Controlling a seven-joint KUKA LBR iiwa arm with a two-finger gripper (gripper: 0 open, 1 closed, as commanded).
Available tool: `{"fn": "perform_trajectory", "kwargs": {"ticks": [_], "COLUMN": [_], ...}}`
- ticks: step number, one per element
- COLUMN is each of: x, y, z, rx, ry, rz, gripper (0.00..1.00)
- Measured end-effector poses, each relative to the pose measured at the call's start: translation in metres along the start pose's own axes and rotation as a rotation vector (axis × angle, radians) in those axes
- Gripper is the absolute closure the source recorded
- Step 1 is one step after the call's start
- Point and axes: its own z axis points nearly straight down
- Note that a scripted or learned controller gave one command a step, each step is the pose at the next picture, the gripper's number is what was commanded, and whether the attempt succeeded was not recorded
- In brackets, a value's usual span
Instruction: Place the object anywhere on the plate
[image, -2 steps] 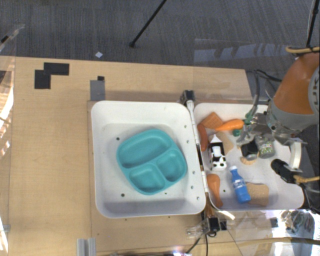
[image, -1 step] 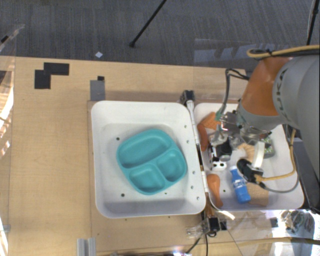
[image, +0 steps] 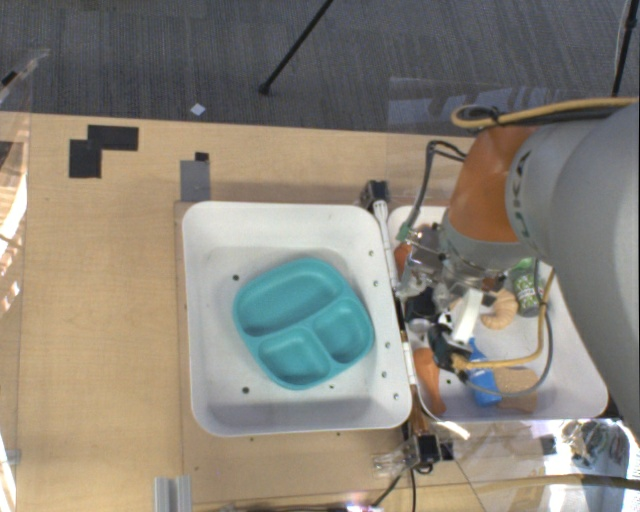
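A teal plate (image: 300, 322) with three compartments lies in the left white bin (image: 215, 240), with nothing on it. The arm reaches down into the right bin (image: 585, 395), and my gripper (image: 432, 318) is low among the objects at that bin's left side. Around it lie an orange carrot-like piece (image: 426, 368), a blue item (image: 483, 385), a tan round piece (image: 500, 310) and a green can (image: 525, 283). The wrist and cables hide the fingertips, and I cannot tell if anything is between them.
A ridge between the two bins runs just left of the gripper. The large grey arm and orange band (image: 485, 190) cover the right bin's upper part. A tan flat piece (image: 515, 380) lies near the bin's front. Black markers sit on the bench at far left.
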Motion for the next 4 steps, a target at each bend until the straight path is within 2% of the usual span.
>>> {"fn": "perform_trajectory", "kwargs": {"ticks": [1, 4], "x": [0.095, 0.095], "y": [-0.030, -0.025], "z": [-0.005, -0.036], "rx": [-0.001, -0.003], "ry": [0.003, -0.001], "rz": [0.166, 0.127], "gripper": [1.00, 1.00]}}
